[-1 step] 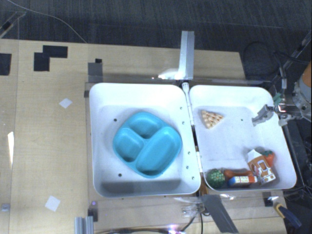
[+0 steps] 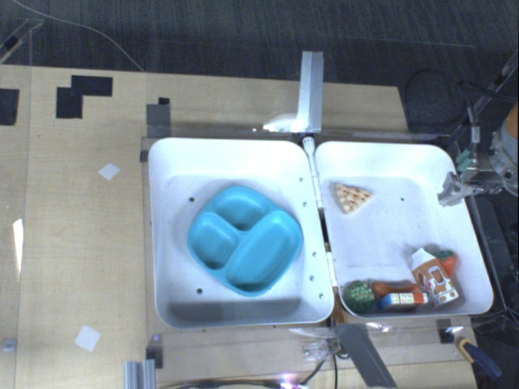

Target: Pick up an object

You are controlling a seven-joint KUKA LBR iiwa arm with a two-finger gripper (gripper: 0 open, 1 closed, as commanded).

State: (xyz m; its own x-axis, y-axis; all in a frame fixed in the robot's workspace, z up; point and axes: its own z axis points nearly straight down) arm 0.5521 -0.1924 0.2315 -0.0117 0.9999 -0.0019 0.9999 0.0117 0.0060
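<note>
In the left bin (image 2: 166,217) lies a blue divided plate (image 2: 245,238). The right bin (image 2: 389,241) holds a pizza-slice toy (image 2: 350,196) near its back left. Along its front wall lie a green broccoli toy (image 2: 358,296), a small blue and red item (image 2: 401,299) and a white and orange carton (image 2: 434,279), with an orange piece (image 2: 447,259) beside the carton. My gripper (image 2: 459,186) hangs over the right bin's far right rim, well apart from every object, with nothing seen in it.
A metal post (image 2: 311,91) stands behind the seam between the bins. A divider rail (image 2: 319,217) runs between them. Cables and dark gear (image 2: 486,96) crowd the right side by the arm. The wooden bench (image 2: 73,241) stretches left of the bins.
</note>
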